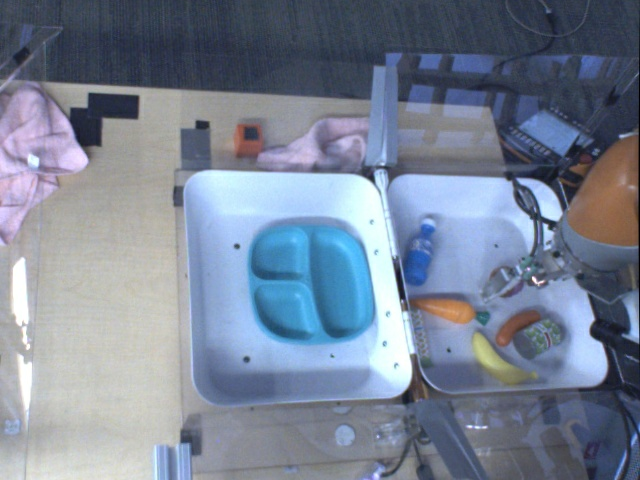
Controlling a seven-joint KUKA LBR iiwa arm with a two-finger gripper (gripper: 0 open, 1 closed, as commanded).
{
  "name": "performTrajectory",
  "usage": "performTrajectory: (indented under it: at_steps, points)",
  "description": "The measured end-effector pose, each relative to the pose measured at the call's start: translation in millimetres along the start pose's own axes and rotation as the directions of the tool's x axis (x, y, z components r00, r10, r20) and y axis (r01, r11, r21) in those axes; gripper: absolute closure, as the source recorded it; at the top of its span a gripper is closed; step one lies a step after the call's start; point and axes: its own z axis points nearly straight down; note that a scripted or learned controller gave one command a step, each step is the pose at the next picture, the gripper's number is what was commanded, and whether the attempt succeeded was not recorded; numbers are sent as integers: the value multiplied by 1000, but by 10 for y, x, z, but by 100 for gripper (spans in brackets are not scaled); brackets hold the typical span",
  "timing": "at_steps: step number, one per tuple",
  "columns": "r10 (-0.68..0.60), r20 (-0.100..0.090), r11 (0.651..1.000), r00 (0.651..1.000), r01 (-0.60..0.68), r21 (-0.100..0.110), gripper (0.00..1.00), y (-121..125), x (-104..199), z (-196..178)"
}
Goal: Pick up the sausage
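Just smooth oblong sausage (517, 326) touching round can (540, 337); metal hand (507, 281) above.

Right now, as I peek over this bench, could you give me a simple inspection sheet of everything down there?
Surface: wooden bench bearing two white bins; the left bin holds a blue divided plate.
Job's things: sausage lies in the right bin, touching a small round can.
Clutter: blue bottle, carrot and banana share the right bin; pink cloths and an orange block lie behind the bins.
Grippers: gripper hangs above the right bin, just beyond the sausage, holding nothing.
Cables: a thin loop on the floor at the top right.
Surroundings: dark carpet.
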Motion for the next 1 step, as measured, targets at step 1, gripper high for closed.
performTrajectory:
  at_steps: [1]
  points:
    - [-4, 4, 1000, 1000, 4, -8, 100, 34, -3, -126]
